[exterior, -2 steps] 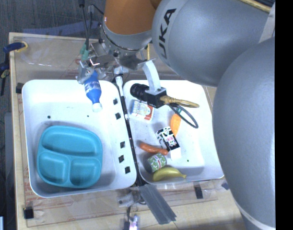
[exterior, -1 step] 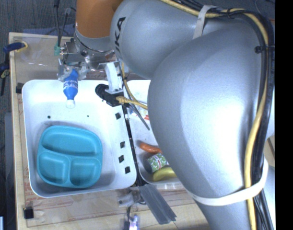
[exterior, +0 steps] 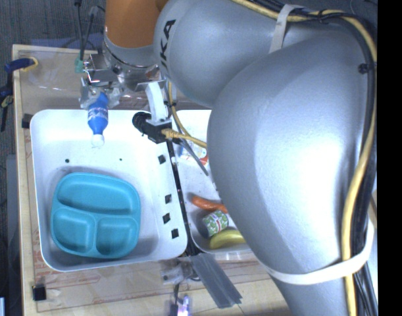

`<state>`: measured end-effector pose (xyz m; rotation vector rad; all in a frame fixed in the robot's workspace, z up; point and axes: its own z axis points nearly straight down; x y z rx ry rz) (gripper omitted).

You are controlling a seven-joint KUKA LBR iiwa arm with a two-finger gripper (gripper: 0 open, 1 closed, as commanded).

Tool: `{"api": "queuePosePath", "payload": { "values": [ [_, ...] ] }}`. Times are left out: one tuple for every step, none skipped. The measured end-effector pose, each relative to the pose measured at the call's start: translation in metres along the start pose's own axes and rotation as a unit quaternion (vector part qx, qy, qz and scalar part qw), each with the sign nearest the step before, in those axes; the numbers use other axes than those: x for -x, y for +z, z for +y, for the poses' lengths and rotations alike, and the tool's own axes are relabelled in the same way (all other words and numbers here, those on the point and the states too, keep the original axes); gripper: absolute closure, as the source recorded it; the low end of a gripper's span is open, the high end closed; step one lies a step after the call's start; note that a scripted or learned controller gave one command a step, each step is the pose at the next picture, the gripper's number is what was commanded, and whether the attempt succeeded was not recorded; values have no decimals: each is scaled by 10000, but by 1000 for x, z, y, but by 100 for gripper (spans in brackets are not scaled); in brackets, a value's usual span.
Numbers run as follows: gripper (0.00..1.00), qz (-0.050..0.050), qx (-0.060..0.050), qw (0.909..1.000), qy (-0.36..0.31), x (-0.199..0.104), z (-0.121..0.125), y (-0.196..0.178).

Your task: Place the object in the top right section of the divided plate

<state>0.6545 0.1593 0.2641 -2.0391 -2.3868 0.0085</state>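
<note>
A small blue bottle [exterior: 99,117] with a white cap pointing down hangs over the far edge of the left bin [exterior: 46,157]. My gripper [exterior: 99,97] is shut on the bottle's upper end, just below the orange wrist band. The blue divided plate [exterior: 61,199] lies in the near half of the left bin, well below the bottle in the view. It has one long section on the far side and two smaller ones on the near side, all bare.
The grey arm covers most of the right bin [exterior: 195,243]. At its near left corner lie an orange carrot-like piece [exterior: 206,203], a green-labelled can [exterior: 216,222] and a yellow item [exterior: 227,239]. A black divider strip [exterior: 174,203] runs between the bins.
</note>
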Motion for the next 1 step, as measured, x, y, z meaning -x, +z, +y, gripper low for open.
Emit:
{"api": "queuePosePath", "payload": {
  "values": [
    [100,0,16,9777,-2099,27,-3,-14]
  ]
}}
